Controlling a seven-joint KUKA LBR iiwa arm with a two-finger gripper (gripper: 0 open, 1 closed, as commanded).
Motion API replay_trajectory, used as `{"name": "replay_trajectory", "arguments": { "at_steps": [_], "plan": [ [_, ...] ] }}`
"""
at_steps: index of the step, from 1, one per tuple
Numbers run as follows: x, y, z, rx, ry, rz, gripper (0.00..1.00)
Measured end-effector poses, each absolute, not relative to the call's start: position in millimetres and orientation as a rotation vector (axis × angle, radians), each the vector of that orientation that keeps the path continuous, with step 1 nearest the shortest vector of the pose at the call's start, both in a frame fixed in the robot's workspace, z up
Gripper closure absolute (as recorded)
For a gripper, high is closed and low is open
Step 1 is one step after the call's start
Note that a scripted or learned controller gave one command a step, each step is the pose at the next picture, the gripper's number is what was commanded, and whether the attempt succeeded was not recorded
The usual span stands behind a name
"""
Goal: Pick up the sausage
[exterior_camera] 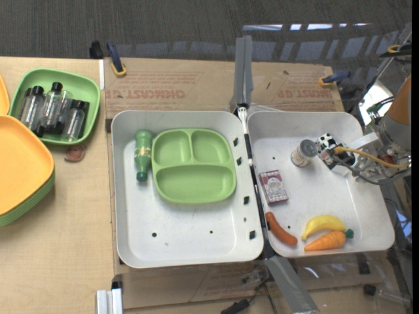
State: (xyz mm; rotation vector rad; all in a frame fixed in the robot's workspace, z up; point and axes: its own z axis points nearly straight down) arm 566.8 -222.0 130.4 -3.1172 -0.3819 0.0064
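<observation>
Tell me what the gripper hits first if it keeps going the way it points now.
The gripper points left across the right bin. First in line looks like the small round can, right beside it. The sausage lies well off that line, at the bin's near edge. Height is unclear.

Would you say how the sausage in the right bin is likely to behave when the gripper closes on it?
The sausage looks like smooth, glossy plastic, so it may slip. Its rounded, elongated shape suggests it could roll. It lies close to the bin wall, which may crowd the fingers.
</observation>
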Motion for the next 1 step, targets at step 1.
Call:
{"name": "replay_trajectory", "arguments": {
  "at_steps": [1],
  "plan": [
    [516.3, -222.3, 150.9, -3.123, -0.322, 0.008, 1.00]
  ]
}}
